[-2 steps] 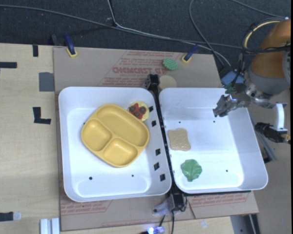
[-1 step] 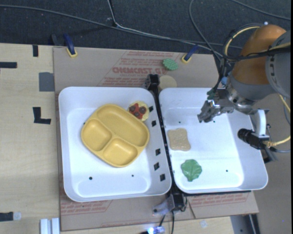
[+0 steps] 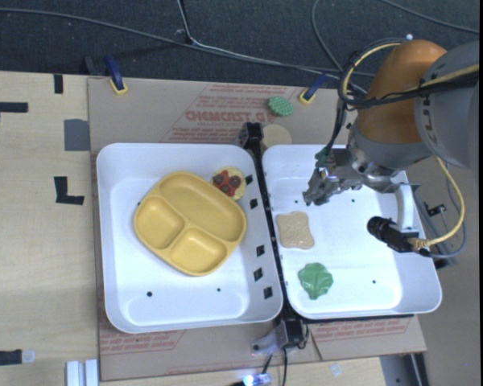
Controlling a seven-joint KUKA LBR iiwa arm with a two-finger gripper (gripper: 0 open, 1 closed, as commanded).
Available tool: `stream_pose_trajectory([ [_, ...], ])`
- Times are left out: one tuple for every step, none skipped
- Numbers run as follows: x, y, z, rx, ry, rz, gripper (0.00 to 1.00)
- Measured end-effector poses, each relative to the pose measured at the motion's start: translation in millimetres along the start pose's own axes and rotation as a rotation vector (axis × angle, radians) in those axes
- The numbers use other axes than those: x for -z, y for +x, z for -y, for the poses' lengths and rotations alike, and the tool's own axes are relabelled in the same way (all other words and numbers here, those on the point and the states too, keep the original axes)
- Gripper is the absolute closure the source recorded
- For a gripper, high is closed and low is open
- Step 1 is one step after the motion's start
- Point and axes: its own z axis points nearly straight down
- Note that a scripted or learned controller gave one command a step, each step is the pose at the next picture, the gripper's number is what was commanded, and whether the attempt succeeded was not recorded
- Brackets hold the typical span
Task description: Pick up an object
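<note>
In the right bin (image 3: 402, 292) lie a tan slice of toy bread (image 3: 294, 231) near the left wall and a green leafy toy (image 3: 315, 280) closer to the front. My gripper (image 3: 315, 195) hangs over the back left part of this bin, just behind and right of the bread. Nothing shows between its dark fingers. The grey arm with its orange band reaches in from the right.
The left bin (image 3: 125, 296) holds a yellow divided plate (image 3: 189, 222) and a small red and yellow toy (image 3: 229, 182) at its back right. A green round toy (image 3: 280, 105) sits on the cardboard behind the bins. A black divider runs between the bins.
</note>
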Motion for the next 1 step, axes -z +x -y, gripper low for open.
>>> stream_pose_trajectory([
  [-7.3, 50.4, 4.5, 0.001, 0.0, 0.0, 1.0],
])
